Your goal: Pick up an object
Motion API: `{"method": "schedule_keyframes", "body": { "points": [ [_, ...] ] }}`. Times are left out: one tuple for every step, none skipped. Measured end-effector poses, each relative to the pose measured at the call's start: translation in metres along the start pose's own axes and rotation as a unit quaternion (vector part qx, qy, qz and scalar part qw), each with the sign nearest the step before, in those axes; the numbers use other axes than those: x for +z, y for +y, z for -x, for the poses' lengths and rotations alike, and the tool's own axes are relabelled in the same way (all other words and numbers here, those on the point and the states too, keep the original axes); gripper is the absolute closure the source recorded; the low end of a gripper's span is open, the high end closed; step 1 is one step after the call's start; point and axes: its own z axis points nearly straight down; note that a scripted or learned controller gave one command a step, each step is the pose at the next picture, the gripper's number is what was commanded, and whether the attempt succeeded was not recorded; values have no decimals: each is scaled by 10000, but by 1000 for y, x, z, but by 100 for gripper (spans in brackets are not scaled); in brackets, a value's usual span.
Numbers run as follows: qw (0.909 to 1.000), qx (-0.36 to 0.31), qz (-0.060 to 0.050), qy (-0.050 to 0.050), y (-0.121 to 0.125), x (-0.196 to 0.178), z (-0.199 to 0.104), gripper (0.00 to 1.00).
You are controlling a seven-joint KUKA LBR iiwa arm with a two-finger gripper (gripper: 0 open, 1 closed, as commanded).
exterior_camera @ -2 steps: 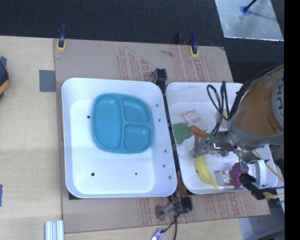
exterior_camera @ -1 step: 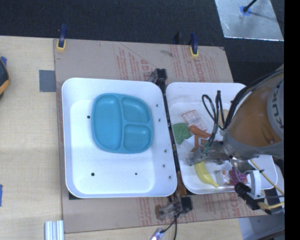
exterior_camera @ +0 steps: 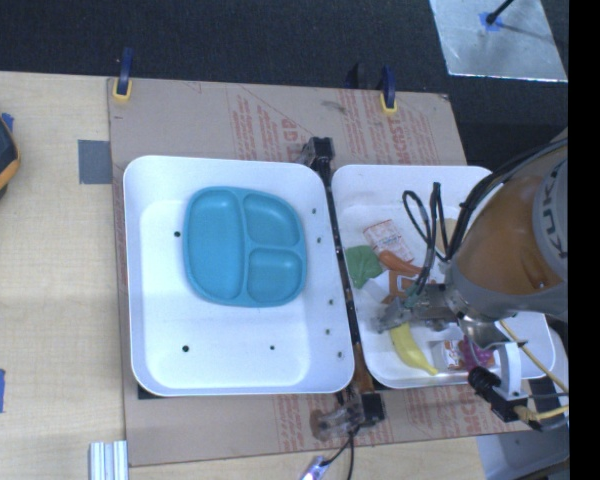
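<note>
The grey two-finger gripper point(exterior_camera: 398, 313) hangs low over the right-hand shallow white bin point(exterior_camera: 365, 353); whether its fingers are spread or pressed together cannot be told. A yellow banana-shaped toy point(exterior_camera: 410, 349) lies just below it, long axis slanting toward the bin's near wall, amid crowding clutter. The left-hand white bin point(exterior_camera: 155, 363), holding a blue divided plate point(exterior_camera: 245, 246), offers open floor.

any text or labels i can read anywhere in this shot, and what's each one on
"KU", large dark letters cut off at the frame edge, on the grey arm.
Red printing in rows on the cardboard sheet under the bins: too blurred to read.
Red print on the small white packet in the right bin: too small to read.
The blue divided plate in the left bin carries no text.
</note>
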Motion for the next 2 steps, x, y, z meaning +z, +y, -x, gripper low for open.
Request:
{"method": "schedule_keyframes", "body": {
  "points": [
    [10000,-16,-13,-3,0,-10,1,100],
    [10000,-2,21,-3,43,-101,-46,100]
  ]
}}
